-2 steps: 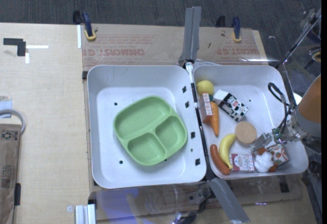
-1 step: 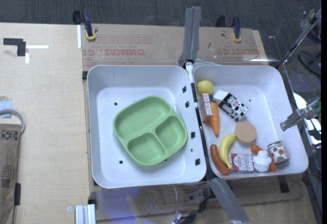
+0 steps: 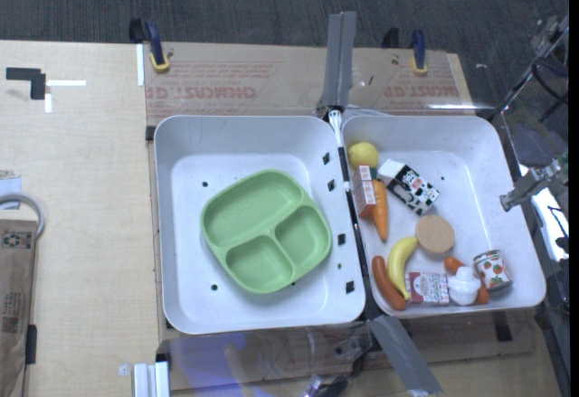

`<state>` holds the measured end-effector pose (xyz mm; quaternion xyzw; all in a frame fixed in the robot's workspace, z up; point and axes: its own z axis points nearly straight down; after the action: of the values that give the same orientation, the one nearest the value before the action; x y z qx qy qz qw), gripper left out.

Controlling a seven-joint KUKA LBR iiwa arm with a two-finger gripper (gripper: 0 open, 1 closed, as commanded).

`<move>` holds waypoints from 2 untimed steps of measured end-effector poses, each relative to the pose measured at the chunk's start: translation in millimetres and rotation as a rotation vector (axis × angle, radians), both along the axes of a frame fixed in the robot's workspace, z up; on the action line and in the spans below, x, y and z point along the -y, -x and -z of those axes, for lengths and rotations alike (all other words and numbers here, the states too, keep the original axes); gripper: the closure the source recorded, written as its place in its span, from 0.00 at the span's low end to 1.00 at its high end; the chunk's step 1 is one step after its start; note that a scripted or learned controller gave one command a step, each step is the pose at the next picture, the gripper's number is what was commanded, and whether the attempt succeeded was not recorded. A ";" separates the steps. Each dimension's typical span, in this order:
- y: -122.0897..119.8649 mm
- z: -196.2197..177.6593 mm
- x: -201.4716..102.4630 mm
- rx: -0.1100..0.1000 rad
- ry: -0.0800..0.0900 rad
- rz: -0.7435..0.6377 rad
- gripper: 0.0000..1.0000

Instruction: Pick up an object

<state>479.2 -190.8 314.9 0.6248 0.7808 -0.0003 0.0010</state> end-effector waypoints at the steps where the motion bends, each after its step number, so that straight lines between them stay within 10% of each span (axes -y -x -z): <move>1: 1.4 119.7 -97.7 -0.004 -0.002 0.044 0.00; 2: -18.8 217.0 -92.9 0.011 0.000 -0.084 0.00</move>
<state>498.0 -98.0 97.8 0.5913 0.8064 0.0032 0.0055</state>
